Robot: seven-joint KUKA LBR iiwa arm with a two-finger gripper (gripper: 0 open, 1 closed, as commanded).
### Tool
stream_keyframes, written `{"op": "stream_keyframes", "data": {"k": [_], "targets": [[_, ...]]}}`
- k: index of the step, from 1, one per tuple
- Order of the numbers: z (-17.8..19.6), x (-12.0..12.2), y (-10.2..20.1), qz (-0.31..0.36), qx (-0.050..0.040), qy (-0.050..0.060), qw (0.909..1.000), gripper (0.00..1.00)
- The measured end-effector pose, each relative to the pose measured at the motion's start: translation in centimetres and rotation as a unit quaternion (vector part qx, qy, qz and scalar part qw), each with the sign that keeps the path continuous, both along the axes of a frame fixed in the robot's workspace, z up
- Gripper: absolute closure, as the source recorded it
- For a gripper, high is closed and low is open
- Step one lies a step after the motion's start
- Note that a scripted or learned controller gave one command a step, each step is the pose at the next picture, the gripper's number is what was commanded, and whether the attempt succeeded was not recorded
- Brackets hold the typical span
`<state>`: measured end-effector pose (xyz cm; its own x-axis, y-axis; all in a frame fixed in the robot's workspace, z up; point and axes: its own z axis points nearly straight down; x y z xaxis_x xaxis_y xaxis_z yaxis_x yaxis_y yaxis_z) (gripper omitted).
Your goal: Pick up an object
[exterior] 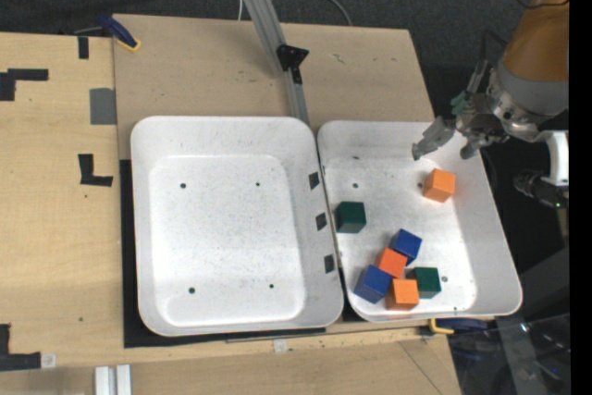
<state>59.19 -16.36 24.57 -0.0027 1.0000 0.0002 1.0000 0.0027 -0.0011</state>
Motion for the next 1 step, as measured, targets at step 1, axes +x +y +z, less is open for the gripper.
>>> {"op": "stream_keyframes", "data": {"k": [1], "targets": [[0.00, 0.00, 0.00, 0.000, 0.0000, 0.000, 1.0000, 0.00]]}}
